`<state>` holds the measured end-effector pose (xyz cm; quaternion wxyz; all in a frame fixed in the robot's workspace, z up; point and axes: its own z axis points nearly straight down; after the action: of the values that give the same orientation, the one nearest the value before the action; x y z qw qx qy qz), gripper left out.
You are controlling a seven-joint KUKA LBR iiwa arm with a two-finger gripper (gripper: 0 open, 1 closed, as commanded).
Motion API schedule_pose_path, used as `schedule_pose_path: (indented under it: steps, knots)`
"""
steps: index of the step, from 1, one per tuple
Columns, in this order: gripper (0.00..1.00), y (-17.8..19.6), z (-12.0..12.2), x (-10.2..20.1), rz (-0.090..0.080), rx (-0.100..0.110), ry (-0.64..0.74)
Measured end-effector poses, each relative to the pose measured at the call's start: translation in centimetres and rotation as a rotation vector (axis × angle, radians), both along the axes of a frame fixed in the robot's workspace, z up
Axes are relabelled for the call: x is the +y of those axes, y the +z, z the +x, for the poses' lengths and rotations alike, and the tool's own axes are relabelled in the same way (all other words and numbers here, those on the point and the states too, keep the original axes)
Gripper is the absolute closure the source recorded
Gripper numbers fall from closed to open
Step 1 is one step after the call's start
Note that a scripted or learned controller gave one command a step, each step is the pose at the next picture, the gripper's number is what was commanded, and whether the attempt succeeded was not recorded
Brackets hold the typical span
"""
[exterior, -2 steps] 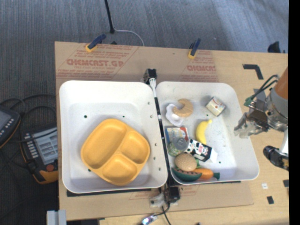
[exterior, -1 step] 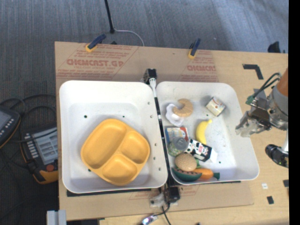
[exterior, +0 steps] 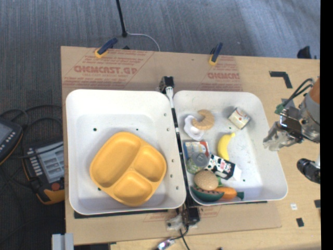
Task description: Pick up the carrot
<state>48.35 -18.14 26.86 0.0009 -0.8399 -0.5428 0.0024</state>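
Observation:
The carrot (exterior: 228, 193) is small and orange with a green end. It lies at the front edge of the right bin (exterior: 263, 155), beside a green bowl (exterior: 204, 194). My gripper (exterior: 276, 139) hangs at the bin's right rim, well to the right of the carrot and farther back. Nothing shows between its fingers.
The right bin also holds a banana (exterior: 224, 145), a bagel (exterior: 204, 119), a white cup (exterior: 192, 128), a small carton (exterior: 239, 117), a black-and-white packet (exterior: 220, 166) and a brown bun (exterior: 206, 180). A yellow divided plate (exterior: 128, 166) lies in the left bin (exterior: 83, 113).

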Motion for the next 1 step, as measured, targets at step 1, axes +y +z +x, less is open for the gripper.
schedule_pose_path:
  steps: [1]
  knots:
    - [1.00, 0.94, 0.02, 0.00, -0.001, 0.001, 0.000]
